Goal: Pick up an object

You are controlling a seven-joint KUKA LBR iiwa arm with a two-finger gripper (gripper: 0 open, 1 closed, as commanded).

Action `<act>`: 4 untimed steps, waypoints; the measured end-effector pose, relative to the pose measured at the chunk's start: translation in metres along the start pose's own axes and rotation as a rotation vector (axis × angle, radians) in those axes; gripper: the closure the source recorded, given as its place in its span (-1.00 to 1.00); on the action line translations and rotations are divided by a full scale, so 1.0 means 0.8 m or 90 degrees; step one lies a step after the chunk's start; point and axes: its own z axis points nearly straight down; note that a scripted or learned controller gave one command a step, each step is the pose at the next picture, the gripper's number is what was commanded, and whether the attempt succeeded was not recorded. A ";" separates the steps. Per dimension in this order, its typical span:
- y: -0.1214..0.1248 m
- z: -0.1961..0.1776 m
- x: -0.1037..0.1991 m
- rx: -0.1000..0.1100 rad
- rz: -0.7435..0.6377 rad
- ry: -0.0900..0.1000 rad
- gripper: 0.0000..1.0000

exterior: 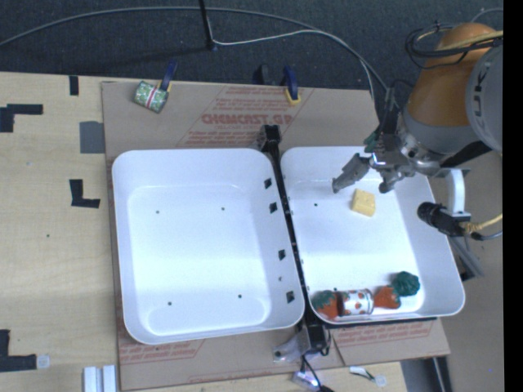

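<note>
A small pale yellow block (364, 202) lies on the floor of the right bin (323, 243), toward its far end and apart from the walls; just above it hangs the gripper (365, 180), its two dark fingers spread wide, one tip (341, 182) reaching left of the block and the other (384, 184) ending just beyond its far right corner; nothing sits between them. The grey arm with its orange band (448, 64) comes in from the right, past the bin's right rim. Along the near wall of the same bin lies a row of small things: a red and white can (355, 302) on its side, an orange-red piece (327, 304) to its left, another (387, 298) to its right, and a dark green lump (406, 282) nearest the corner. The left bin (196, 243) sits alongside, touching; beyond it, on the cardboard sheet (237, 121), rests a small green patterned box (151, 95).
</note>
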 end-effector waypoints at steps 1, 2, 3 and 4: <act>-0.004 0.047 -0.082 0.002 0.003 -0.001 -1.00; 0.037 0.153 -0.111 0.005 0.001 0.001 -1.00; 0.035 0.177 -0.084 0.000 -0.001 -0.001 -1.00; 0.032 0.175 -0.090 -0.002 -0.001 0.000 -1.00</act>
